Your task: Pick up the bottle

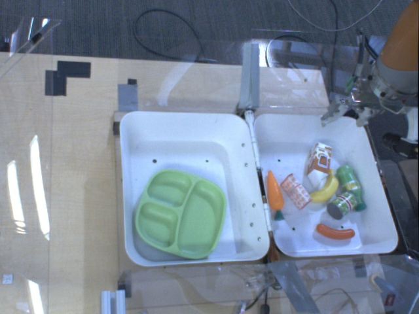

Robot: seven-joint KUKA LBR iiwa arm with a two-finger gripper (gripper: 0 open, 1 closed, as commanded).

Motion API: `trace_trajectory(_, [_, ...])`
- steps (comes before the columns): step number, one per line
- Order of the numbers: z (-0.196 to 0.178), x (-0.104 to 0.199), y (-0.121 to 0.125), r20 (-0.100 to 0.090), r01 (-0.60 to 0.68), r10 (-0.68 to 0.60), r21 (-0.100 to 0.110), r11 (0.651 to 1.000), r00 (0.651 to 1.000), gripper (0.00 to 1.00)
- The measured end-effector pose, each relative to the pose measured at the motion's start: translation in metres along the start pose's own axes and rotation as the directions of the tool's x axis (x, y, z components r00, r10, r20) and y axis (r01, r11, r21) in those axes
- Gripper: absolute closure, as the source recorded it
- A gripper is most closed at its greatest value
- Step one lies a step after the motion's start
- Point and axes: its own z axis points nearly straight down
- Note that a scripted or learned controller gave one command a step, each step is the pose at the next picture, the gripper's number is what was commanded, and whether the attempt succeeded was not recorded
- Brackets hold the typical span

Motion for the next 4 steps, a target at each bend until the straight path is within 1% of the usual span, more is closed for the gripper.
trace_trajectory(1, [0.123, -0.015, -0.038, 0.0, 0.099, -0.099, -0.002, 0.995, 0.995, 0.0])
trace_trajectory(2, [0.089, -0.031, -0.088, 0.001, 0.114, -0.114, -0.002, 0.994, 0.994, 0.0])
trace_trajectory(3, [0.129, -0.027, -0.129, -0.004, -0.073, 0.073, 0.0, 0.997, 0.997, 0.0])
trace_trajectory(4, [0.117, -0.028, -0.127, 0.0, -0.073, 0.073, -0.006, 0.997, 0.997, 1.0])
